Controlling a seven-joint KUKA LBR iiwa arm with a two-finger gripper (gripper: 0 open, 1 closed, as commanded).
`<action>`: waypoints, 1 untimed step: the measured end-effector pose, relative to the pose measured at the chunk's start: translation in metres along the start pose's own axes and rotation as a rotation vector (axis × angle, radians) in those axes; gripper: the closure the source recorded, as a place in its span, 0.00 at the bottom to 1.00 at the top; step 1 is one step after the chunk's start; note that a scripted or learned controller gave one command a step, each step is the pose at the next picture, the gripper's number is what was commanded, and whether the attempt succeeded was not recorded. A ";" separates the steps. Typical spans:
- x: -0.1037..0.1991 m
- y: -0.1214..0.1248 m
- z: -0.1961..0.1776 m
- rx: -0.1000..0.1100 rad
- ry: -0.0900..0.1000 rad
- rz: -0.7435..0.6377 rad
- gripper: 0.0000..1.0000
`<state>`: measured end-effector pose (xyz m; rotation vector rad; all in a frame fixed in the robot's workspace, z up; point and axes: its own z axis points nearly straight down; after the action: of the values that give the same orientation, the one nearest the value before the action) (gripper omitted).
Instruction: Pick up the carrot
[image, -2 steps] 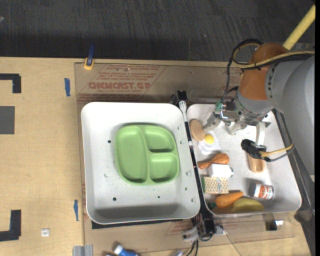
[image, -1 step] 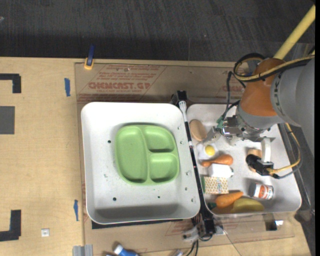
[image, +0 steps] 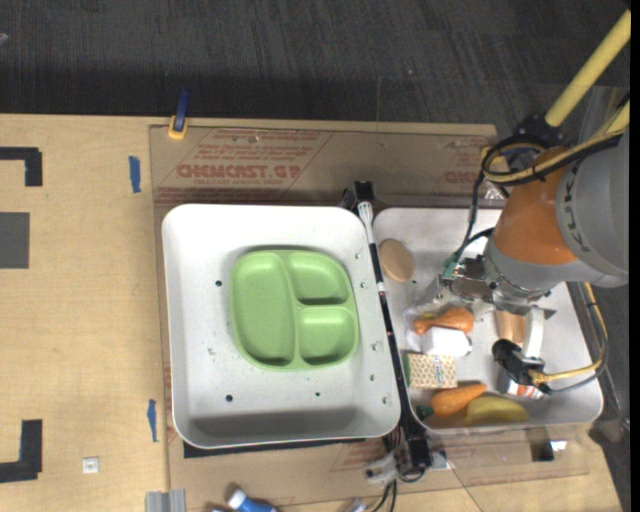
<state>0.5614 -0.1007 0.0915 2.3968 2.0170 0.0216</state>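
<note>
Carrot (image: 458, 399) low in right bin (image: 585, 400), beside a yellow-green fruit (image: 497, 409).
Gripper (image: 478, 287) hangs over the bin's middle, above an orange toy (image: 447, 321) and white packet (image: 440, 343); cannot tell its state. Green plate (image: 294, 306) in left bin (image: 195, 330).

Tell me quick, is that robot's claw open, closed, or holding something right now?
Claw: cannot be told; it sits low in the right bin, by an orange item, with its tips hidden under the wrist.
</note>
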 end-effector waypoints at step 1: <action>0.004 -0.025 0.000 -0.003 -0.001 0.227 0.00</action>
<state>0.5379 -0.0922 0.0916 2.6090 1.7313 0.0258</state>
